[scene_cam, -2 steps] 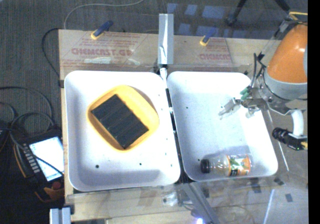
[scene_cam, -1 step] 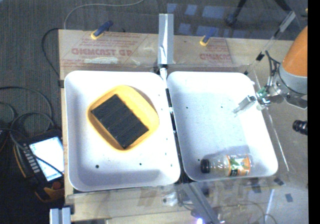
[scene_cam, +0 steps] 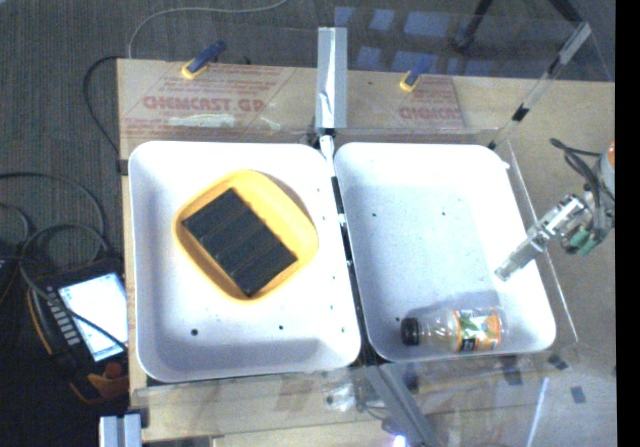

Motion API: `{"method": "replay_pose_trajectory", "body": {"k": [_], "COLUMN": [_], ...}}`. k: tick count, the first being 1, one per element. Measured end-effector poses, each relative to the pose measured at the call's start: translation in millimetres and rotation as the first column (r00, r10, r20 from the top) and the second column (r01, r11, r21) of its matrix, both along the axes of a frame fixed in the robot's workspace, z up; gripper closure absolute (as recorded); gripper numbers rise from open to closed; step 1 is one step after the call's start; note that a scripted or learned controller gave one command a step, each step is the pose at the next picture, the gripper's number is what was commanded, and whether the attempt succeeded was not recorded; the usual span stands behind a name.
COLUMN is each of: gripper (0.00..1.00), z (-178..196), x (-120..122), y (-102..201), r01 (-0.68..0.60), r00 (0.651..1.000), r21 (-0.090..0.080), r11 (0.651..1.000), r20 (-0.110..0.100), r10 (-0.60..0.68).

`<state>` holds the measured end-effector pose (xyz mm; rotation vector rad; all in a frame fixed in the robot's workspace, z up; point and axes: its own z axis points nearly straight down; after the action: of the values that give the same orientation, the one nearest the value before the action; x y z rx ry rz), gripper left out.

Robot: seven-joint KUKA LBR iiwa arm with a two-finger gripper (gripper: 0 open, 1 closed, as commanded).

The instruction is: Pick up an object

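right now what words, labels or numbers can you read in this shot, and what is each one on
"CHEMCAST GP": red print on the clear sheet behind the left bin.
Red print on the sheet behind the right bin: looks like the same wording, too faint to read.
Bottle label: orange and dark, too small to read.
Tablet screen on the floor: blurred, unreadable.
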<state>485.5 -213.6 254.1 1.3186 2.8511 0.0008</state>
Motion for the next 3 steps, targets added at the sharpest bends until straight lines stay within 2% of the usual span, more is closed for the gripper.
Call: {"method": "replay_pose_trajectory", "body": {"k": [1,2,3], "gripper": [0.00,0.00,0.00], "z": [26,-45,-137], "x": [29,39,15], "y": [-9,-1,-9], "r01": [-0.125,-0.148,-0.343], "r00": [0.992,0.989,0.939], "r21": [-0.002,-0.001,-0.022], "r11": [0.992,0.989,0.939], "r20": [0.002,0.000,0.032], "r10": [0.125,0.148,0.343]}}
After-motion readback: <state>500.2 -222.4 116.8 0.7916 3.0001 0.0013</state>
